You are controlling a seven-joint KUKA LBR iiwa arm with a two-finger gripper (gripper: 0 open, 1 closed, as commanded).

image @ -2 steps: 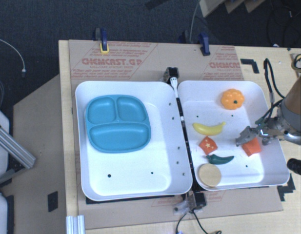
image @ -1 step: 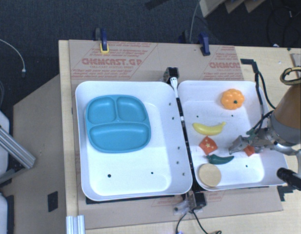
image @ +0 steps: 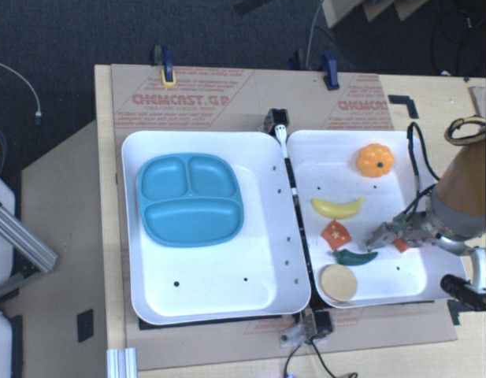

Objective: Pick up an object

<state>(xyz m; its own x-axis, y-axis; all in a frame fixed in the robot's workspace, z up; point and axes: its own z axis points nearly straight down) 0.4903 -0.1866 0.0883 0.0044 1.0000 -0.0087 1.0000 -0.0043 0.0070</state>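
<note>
The gripper point(image: 382, 232) sits low in the right bin point(image: 400, 286), reaching in from the right, with its grey fingers point(image: 378, 231) pointing left; whether they are apart or together cannot be told at this angle, and nothing is seen between them. Just below and left of the fingertips lies a dark green pepper point(image: 356, 255), close to touching them. A small red block point(image: 335, 234) lies just left of the gripper, and a small red piece point(image: 400, 245) shows under the gripper body. A yellow banana point(image: 337, 206) lies above the red block, apart from it. An orange pumpkin point(image: 375, 160) sits well apart near the bin's far edge. A tan round disc point(image: 338, 283) rests against the near wall, just below the pepper. The objects cluster in the left half of this bin; bare floor remains toward its near right corner and far left. The left bin point(image: 219, 290) holds a blue divided plate point(image: 192, 199) in its far left part, with open floor to the right and near side.
</note>
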